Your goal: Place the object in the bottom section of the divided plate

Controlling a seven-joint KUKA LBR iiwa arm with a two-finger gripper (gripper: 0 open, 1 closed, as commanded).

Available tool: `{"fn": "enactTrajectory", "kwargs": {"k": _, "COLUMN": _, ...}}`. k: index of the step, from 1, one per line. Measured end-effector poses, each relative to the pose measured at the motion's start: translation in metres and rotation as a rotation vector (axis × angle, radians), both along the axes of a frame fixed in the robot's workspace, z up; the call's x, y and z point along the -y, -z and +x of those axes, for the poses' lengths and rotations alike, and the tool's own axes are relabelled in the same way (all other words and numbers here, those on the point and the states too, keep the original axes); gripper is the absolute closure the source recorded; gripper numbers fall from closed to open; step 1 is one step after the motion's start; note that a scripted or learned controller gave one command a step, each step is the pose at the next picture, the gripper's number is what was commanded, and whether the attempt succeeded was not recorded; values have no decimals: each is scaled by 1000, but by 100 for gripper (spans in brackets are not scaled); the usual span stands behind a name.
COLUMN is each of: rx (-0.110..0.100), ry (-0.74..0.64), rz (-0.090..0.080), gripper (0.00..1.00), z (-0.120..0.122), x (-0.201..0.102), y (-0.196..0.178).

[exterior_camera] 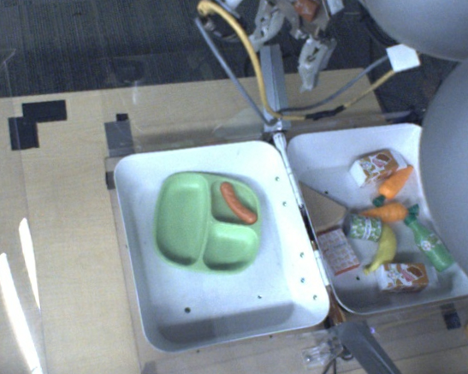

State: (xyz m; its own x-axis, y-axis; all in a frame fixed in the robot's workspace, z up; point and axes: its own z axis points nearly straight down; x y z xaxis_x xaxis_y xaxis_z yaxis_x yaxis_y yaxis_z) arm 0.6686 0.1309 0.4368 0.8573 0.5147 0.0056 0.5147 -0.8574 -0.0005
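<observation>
A green divided plate point(182, 219) lies in the left white bin point(163, 326). A red-orange sausage point(238, 203) rests in the plate's upper right section; the large left section and the lower section point(229, 247) hold nothing. My gripper point(290, 42) hangs high above the bench beyond the far edge of the bins, over their dividing wall. Its two fingers point(312, 56) are spread apart, open, with nothing between them.
The right bin point(327, 173) holds several items: a bread packet point(374, 167), two carrots point(398, 183), a green can point(363, 227), a banana point(384, 249), a green bottle point(429, 242) and a red card point(338, 250). Yellow and grey cables point(250, 58) hang by the gripper.
</observation>
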Motion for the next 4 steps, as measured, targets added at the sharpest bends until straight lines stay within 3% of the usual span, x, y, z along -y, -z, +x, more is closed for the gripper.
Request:
{"fn": "enactTrajectory", "kwargs": {"k": 1, "rx": -1, "ry": 238, "rz": 0, "gripper": 0, "z": -9, "x": 27, "y": 0}}
{"fn": "enactTrajectory", "kwargs": {"k": 3, "rx": -2, "ry": 338, "rz": 0, "gripper": 0, "z": -9, "x": 105, "y": 1}}
{"fn": "enactTrajectory", "kwargs": {"k": 4, "rx": -2, "ry": 338, "rz": 0, "gripper": 0, "z": -9, "x": 105, "y": 1}}
